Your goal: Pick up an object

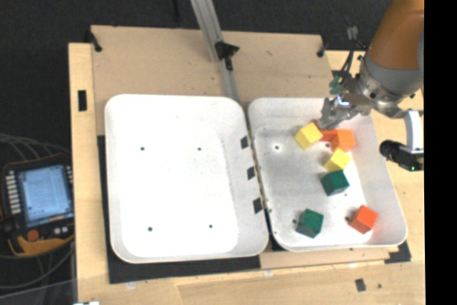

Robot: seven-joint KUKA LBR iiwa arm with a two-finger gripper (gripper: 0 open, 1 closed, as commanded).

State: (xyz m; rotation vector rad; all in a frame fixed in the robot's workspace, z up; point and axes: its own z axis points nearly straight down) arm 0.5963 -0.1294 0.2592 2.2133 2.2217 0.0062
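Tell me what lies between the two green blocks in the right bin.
In the camera view, only bare white bin floor lies between the upper green block and the lower green block.

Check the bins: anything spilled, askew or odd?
Nothing spilled. All six blocks lie inside the right bin: two yellow, two green, two orange. They sit at mixed angles, and the upper yellow block and an orange block crowd together right under the claw, which could make a clean pick harder.
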